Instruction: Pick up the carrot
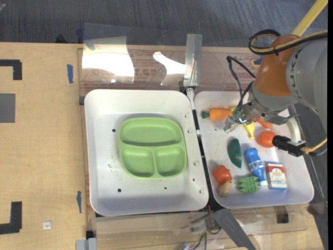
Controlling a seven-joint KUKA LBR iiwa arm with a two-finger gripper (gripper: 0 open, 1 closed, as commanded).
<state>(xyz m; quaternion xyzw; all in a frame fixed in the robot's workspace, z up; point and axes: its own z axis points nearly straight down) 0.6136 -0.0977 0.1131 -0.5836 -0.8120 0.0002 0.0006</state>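
Note:
The carrot (pixel 219 113), orange with a green top at its left end, lies in the right bin (pixel 307 191) near its far left corner. My gripper (pixel 234 122) hangs just right of the carrot's thick end, low over the bin, with its metal fingertips close to the carrot. The arm's grey body and orange band (pixel 273 74) rise behind it to the upper right. Nothing shows between the fingers.
The right bin also holds a yellow piece (pixel 250 130), a red-orange round toy (pixel 266 138), a dark green pod (pixel 235 152), a blue bottle (pixel 254 163), a small carton (pixel 277 175), a green bunch (pixel 248 184) and a red-capped toy (pixel 223 177). The left bin bears a green divided plate (pixel 153 146).

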